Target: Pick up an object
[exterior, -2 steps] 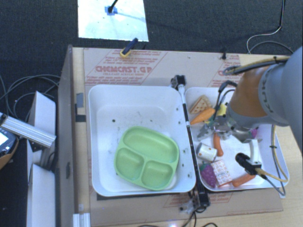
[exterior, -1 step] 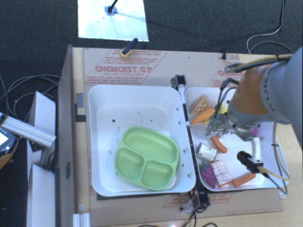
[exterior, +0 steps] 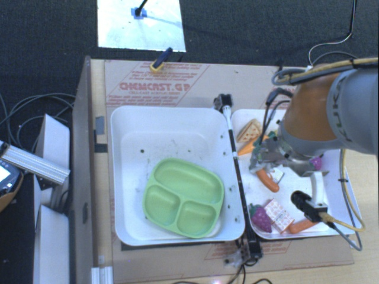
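**Arm is hanging low over the right bin, pick not yet made**

Nearest the camera, along the front of the right bin [exterior: 346,185], a purple toy [exterior: 260,219] is lying beside a small pink-and-white checkered block [exterior: 278,213], with an orange carrot-like piece [exterior: 302,225] just beside that. A black cylindrical fitting [exterior: 305,205] with a cable is sitting over this front area.

A little further in, an orange sausage-shaped toy [exterior: 267,180] is lying on the bin floor, just beneath the end effector [exterior: 265,158]. Whether the end effector is spread or pressed together cannot be told, since the wrist is covering it from above, and nothing is visibly sitting in its grip. Judging from this, the step in hand is the approach or the grasp itself, with the sausage toy as the likely target. The next move is calling for a secure closure on one item and then a straight lift clear of its neighbours; the crowding here could make the grip slip or catch a second piece.

The arm [exterior: 331,111] is reaching in from the right, its orange band bent down over the bin and the wrist pointing toward the divider.

Further back, a tan wedge [exterior: 249,129] is resting near the bin's far corner. In the left bin [exterior: 130,135], a green compartment tray [exterior: 183,197] is lying flat. Beyond both bins, the desk [exterior: 154,84] is showing printed cardboard.
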Available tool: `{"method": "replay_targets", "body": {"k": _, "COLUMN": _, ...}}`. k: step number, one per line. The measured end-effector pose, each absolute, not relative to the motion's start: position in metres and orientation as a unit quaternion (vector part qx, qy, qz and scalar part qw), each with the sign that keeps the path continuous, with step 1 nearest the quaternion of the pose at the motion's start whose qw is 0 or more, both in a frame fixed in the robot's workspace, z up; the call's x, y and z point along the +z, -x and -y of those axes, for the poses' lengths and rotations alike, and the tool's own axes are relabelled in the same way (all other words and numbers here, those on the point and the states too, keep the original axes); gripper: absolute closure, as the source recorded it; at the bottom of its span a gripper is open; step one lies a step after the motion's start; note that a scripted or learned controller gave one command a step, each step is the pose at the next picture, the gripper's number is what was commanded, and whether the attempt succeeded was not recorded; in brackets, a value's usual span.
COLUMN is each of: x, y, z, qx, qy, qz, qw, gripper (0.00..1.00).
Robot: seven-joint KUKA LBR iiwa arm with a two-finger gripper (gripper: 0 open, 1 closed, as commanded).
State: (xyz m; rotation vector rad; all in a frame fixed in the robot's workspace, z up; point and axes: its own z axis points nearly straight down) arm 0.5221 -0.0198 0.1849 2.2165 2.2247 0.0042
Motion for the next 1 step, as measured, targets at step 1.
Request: {"method": "replay_targets", "body": {"k": 1, "x": 0.2190, "y": -0.5442, "z": -0.0146, "qx": 0.0009, "qy": -0.706, "qz": -0.709, "qw": 0.000, "gripper": 1.00}}
